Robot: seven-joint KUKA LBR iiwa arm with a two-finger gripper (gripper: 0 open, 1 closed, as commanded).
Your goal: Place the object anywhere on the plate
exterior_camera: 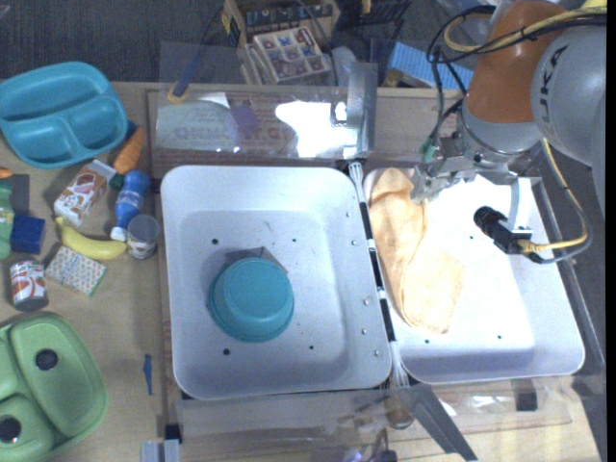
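1. The flat tan object (416, 258) lies in the right bin (539, 349), along that bin's left wall, reaching from the bin's far corner down past its middle.
2. The teal plate (251, 298) sits in the left bin (192, 210), on the other side of the wall from the tan object, near that bin's middle and a little toward its near side. Nothing rests on the plate.
3. The gripper (435, 176) hangs over the far end of the right bin, just beside the upper right edge of the tan object. Whether the jaws are open or closed I cannot tell, and I cannot tell whether they touch the object.
4. The arm (539, 75), grey with an orange band, comes in above and to the right of the tan object.
5. A black part with a yellow cable (500, 229) hangs over the right bin, to the right of the tan object.
6. On the table (125, 306), well left of the tan object and beyond the left bin, lie a banana (89, 242), a blue tray (63, 114) and a green tray (43, 383).
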